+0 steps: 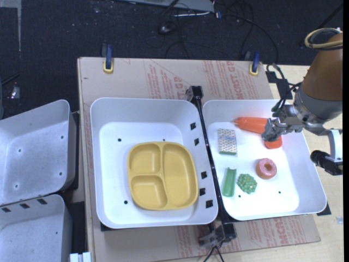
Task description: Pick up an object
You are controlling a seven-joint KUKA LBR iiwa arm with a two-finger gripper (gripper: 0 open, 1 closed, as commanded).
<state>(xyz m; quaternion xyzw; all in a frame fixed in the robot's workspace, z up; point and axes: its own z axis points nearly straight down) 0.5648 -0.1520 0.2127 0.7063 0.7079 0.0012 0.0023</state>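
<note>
- While the gripper (272, 131) sits low in the right bin (283, 203), its dark fingers are down at the blunt end of the orange carrot (250, 124), right over a small red-orange piece (272, 142); whether they are spread or pinched on anything, I cannot tell.
- Likely risk, as I read it: carrot and red piece lie touching, so a close here could catch both, or catch neither and just nudge the rounded carrot sideways.
- Just beside, toward the divider, lies the speckled block (227, 141); a shoved carrot could roll against it.
- Further down the bin, well apart from the fingers: pink donut (266, 168), green bumpy ball (247, 183), green stick (229, 182).
- Over in the left bin (109, 146), the yellow divided plate (162, 175) lies out of this.
- Hard to make out: the fingertips blur into the red piece, and the wrist covers the carrot's end, so actual contact is unclear.
</note>
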